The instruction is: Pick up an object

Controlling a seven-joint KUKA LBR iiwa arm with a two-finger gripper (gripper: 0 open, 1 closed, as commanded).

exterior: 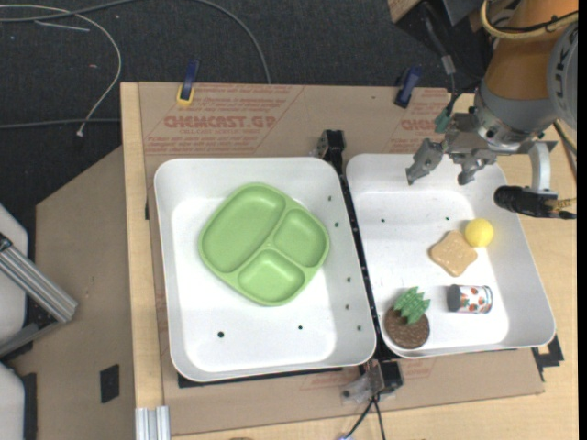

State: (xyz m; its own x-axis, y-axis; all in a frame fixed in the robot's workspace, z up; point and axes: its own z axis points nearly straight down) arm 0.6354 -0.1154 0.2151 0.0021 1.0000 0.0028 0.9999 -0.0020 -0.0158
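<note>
Overhead, my gripper hangs above the back rim of the right bin, at about twelve o'clock of that bin, with my grey wrist and orange band slanting in from two o'clock. My two dark fingers are spread apart and grasp nothing. Below me, well apart from my fingertips, four small objects sit on the bin's smooth white floor: a round yellow ball at three o'clock, touching or just beside a tan, toast-shaped piece with a rough look; a short cylinder can lying on its side at five o'clock, white with red marks and a dark end; and a small brown pot with a spiky green plant at six o'clock, against the front rim. Across the divide, the left bin bears a glossy light-green plate with three compartments, set at a tilt near its centre. Both bins rest on a cardboard sheet held by blue clamps.
</note>
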